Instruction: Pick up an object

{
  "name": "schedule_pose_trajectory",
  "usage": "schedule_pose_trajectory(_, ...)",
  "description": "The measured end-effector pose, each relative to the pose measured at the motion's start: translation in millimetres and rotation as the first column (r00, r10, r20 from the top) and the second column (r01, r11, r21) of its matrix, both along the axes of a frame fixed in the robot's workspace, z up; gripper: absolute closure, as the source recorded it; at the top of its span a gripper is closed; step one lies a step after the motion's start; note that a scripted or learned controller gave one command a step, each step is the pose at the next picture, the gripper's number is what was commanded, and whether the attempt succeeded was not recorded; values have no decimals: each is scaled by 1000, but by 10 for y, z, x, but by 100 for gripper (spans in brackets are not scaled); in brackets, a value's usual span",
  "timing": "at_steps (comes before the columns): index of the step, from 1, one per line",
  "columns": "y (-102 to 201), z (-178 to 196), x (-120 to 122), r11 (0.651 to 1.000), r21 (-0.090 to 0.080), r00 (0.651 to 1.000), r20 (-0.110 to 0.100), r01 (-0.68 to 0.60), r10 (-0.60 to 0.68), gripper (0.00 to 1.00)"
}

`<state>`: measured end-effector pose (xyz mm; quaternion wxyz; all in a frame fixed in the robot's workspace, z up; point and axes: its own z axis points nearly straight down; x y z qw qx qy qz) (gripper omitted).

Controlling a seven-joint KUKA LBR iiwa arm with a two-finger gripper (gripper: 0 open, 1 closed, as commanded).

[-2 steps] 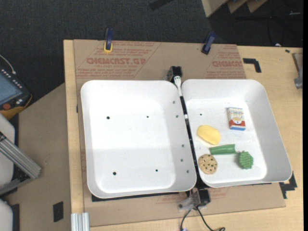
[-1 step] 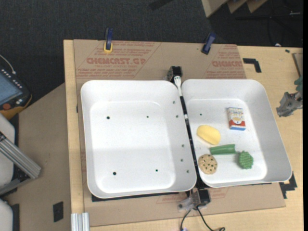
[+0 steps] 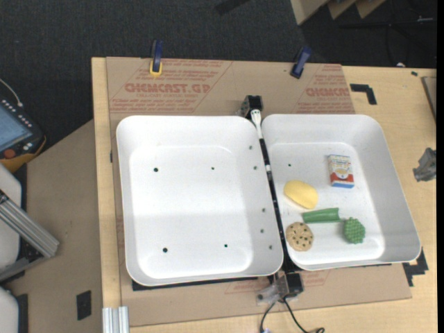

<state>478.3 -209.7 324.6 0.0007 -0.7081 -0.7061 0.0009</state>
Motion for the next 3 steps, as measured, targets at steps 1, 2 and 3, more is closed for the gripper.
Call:
schedule_pose_trajectory(1, -149, 274, 15, 1000, -3, 1000, 6, -2, 2, 100)
schedule_pose_trajectory(2, 146, -525, 10, 1000, 2, 1000, 0, -4, 4, 100)
schedule_pose_trajectory(3, -158, -175, 13, 1000, -3, 1000, 7, -1, 1, 100)
